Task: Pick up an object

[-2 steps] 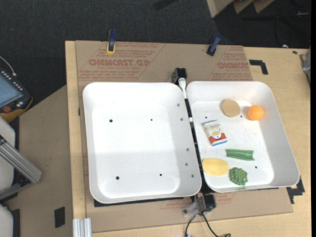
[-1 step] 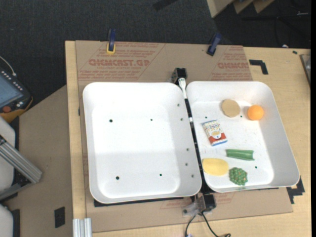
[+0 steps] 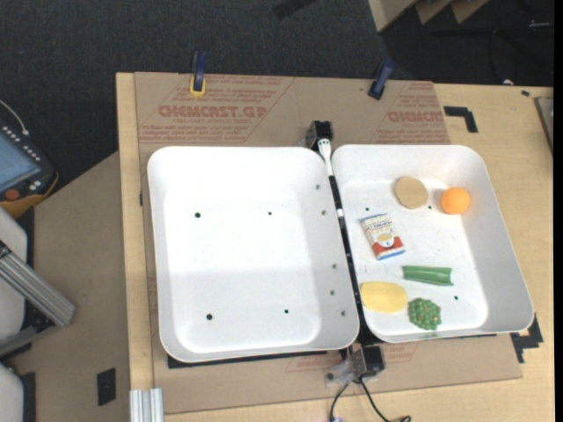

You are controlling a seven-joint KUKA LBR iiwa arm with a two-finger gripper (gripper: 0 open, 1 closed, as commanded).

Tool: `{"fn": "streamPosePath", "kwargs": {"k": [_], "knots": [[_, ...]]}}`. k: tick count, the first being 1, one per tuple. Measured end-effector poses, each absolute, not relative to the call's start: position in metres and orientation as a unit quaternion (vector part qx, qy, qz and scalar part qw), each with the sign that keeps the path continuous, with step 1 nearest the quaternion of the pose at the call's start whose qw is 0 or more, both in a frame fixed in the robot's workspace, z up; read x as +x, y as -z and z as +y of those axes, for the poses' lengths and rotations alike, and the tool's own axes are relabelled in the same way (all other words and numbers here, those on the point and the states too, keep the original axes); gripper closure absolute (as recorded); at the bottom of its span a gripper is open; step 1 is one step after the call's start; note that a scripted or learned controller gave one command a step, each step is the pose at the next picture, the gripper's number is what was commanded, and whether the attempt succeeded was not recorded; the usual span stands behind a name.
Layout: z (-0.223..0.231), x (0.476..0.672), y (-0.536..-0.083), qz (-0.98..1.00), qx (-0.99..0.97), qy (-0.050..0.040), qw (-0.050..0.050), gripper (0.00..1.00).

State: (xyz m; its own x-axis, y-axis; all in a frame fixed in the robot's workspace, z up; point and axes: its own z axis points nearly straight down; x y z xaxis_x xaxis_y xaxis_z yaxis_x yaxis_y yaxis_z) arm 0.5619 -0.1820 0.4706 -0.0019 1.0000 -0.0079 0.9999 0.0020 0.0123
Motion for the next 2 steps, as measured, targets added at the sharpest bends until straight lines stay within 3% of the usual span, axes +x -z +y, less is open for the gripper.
{"fn": "streamPosePath", "kwargs": {"k": [2], "knots": [[-0.182, 0.563, -0.492, 0.708, 0.706, -0.0026, 0.012, 1.00]]}}
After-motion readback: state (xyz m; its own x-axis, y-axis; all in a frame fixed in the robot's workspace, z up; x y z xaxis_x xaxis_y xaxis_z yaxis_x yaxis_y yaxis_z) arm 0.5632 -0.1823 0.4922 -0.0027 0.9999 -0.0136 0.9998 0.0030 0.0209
